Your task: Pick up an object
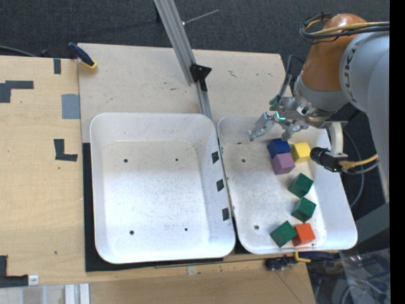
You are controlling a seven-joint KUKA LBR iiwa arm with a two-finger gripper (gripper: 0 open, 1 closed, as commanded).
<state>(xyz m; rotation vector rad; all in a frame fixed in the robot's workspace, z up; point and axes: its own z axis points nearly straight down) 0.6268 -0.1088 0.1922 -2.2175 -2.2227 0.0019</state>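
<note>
Two shallow white plastic bins side by side on a pale wooden worktop (38, 170): left bin (104, 128) with rounded corners and a speckled floor, right bin (237, 170) carrying seven small blocks. Count by colour: one blue block (277, 147), one purple block (283, 163) touching it just below, one yellow block (302, 151) just beside the blue to the right; three green blocks, first (302, 185) mid-bin, second (305, 208) just below it, third (283, 234) near the front rim; one orange block (304, 234) touching that third green one. All cube-shaped, matte, flat-faced, some tilted. Grey arm with orange band (329, 49) reaching in from the right; gripper (274, 127) metallic, hanging over the bin's far end, just above the blue block. Jaws spread apart, nothing between them. Slanted grey metal rail (177, 33) crossing the worktop toward the gap between bins.
</note>
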